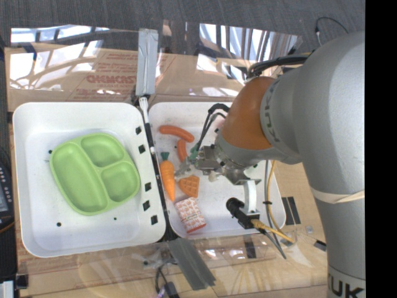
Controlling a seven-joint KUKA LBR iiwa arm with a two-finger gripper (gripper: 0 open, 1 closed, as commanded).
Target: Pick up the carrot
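Cardboard and tape line the worktop (93,73) behind two white bins, and I am working over the right bin (273,219). My gripper (197,160) hangs low in it, under the orange band of the arm, and I cannot tell whether it is released or clenched; I see nothing held in it. The carrot (167,179) lies just beside the gripper, off toward the divider between the bins and slightly nearer the front rim, apart from it. Its long axis runs along that divider, green top at the far end, tip toward the front. A waffle piece (189,185) sits just in front of the gripper, between it and a small carton (190,215). My read: the coming move is a short sideways shift toward the divider, with the gripper turned to close across the carrot's narrow width
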